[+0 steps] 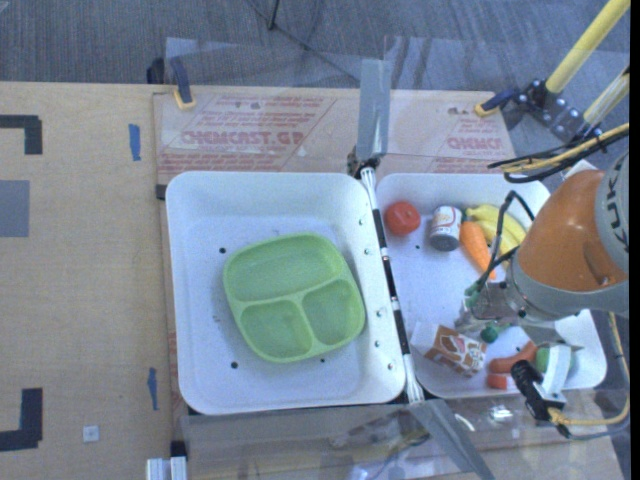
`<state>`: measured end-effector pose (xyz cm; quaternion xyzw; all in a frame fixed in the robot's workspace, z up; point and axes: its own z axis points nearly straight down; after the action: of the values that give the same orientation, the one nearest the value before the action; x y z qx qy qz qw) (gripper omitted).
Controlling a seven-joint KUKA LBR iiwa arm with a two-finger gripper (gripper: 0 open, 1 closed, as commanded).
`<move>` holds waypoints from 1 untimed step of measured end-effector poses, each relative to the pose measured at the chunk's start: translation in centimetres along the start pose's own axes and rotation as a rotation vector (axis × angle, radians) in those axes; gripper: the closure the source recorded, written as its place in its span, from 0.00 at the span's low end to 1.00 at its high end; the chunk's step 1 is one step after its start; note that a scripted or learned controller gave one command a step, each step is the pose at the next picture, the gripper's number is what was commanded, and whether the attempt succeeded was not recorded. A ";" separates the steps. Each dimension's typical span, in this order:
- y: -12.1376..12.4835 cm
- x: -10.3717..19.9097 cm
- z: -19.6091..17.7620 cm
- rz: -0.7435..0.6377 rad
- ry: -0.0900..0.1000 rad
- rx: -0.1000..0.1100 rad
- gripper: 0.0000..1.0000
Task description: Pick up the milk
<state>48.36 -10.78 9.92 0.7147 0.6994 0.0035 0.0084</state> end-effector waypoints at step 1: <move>0.0 0.0 0.0 0.000 0.000 0.000 0.00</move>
<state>48.35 -10.77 9.92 0.7146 0.6995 0.0034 0.0084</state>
